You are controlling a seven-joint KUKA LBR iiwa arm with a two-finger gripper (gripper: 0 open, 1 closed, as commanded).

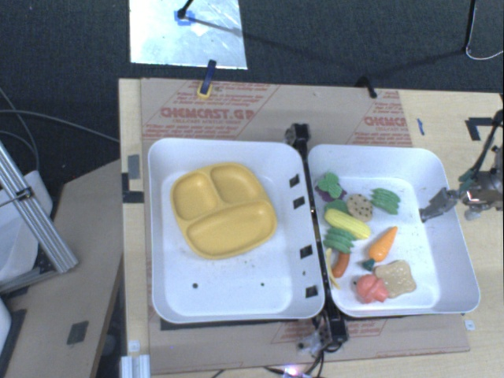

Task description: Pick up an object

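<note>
Fingers [435, 205] at right bin's [449, 286] edge, spread unclear; carrot [383, 244] nearby leftward

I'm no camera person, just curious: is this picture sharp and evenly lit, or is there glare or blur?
Camera view: soft overall, the toy foods slightly fuzzy; the white bins bright, nearly washed out; the shiny sheet on the floor glares; the gripper at the right edge looks blurred.

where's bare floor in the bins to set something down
Left bin: a bare strip below the yellow tray. Right bin: bare along its right side, beside the tool. Crowded: toy food by the divider, corn to bread.
</note>
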